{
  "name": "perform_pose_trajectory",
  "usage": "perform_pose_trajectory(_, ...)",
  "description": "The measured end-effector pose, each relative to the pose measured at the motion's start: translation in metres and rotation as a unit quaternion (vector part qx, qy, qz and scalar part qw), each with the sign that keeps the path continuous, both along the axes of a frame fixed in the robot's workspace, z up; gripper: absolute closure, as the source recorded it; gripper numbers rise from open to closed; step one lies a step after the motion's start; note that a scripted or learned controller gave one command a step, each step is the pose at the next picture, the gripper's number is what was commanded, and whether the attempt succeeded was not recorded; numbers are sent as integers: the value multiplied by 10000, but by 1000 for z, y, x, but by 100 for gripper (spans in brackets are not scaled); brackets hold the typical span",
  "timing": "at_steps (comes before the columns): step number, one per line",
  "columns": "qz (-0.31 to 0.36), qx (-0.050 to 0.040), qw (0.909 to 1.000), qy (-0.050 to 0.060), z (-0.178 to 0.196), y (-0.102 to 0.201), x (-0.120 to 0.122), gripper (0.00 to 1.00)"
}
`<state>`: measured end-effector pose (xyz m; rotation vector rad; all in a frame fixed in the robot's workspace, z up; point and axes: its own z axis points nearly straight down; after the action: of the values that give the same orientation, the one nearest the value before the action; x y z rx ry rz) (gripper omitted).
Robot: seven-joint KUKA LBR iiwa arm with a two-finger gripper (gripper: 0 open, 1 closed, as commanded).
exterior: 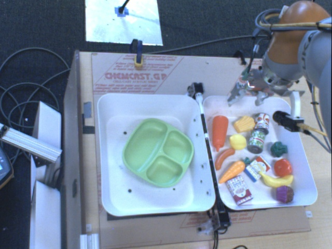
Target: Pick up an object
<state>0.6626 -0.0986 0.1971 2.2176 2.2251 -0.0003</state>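
a dark carpeted floor (36, 14) surrounds the tabletop (155, 69), whose two white bins sit side by side. the left bin (111, 191) carries a green divided plate (157, 152). the grey and orange arm (298, 30) reaches over the far edge of the right bin (306, 188), its hand (248, 91) hanging above that rim with fingers spread and nothing between them. toy food fills this bin: a red pepper (219, 129), a banana (276, 180), a carrot (232, 171), a can (256, 140), a tomato (282, 167).
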Motion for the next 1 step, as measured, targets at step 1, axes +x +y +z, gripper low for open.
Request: perform_pose_trajectory(1, -10, -22, 10000, -82, -87, -10, -34, 0)
